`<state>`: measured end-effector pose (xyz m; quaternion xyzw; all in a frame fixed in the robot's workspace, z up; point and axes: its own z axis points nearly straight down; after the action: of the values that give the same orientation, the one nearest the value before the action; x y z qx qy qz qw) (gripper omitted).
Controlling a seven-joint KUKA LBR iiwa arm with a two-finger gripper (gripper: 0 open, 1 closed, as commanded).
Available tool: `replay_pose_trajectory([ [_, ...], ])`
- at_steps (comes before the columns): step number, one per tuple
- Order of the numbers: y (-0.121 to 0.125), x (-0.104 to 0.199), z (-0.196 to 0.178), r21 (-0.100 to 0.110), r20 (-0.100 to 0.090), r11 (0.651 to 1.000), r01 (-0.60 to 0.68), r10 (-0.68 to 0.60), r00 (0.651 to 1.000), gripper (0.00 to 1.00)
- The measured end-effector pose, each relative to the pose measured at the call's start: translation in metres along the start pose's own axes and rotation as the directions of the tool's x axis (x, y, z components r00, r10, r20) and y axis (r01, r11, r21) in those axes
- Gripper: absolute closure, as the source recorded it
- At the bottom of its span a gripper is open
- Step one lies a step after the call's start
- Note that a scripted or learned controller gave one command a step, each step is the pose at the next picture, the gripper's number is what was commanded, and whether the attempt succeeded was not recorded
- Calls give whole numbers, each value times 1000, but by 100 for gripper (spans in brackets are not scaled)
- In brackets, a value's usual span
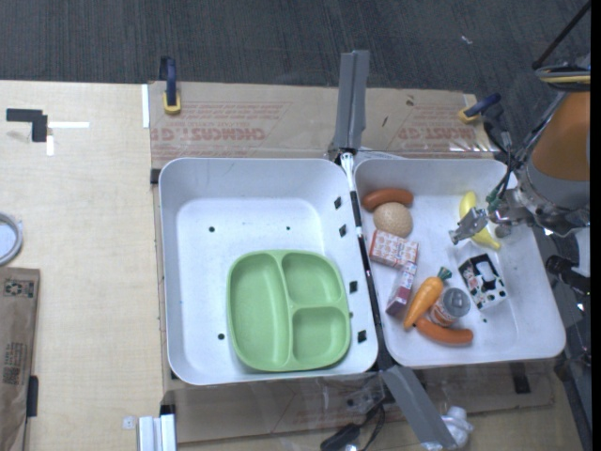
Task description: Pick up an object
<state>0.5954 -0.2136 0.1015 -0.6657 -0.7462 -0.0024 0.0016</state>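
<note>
The right bin [526, 341] holds several small items: a yellow banana [469, 204], an orange carrot [423, 300], a red sausage [446, 334], another sausage [388, 197] at the back, a tan bread roll [393, 219], a red-and-white box [393, 249], a grey can [455, 303] and a black-and-white packet [483, 281]. My gripper [472, 226] reaches in from the right and hangs over the banana, hiding its middle. The banana's two ends stick out above and below it. I cannot see anything lifted off the bin floor.
The left bin [188, 252] holds a green divided plate [286, 308]. A grey divider post [352, 101] stands behind the wall shared by the bins. Clamps [170, 87] sit on the cardboard at the back. A roll of tape [7, 241] lies far left.
</note>
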Motion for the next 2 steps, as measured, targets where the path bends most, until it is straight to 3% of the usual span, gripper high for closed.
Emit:
replay_pose_trajectory([
  [1, 0, -1, -8, 1, 5, 1000, 3, -3, 1000, 100],
  [2, 0, 0, -8, 1, 3, 1000, 3, -3, 1000, 0],
])
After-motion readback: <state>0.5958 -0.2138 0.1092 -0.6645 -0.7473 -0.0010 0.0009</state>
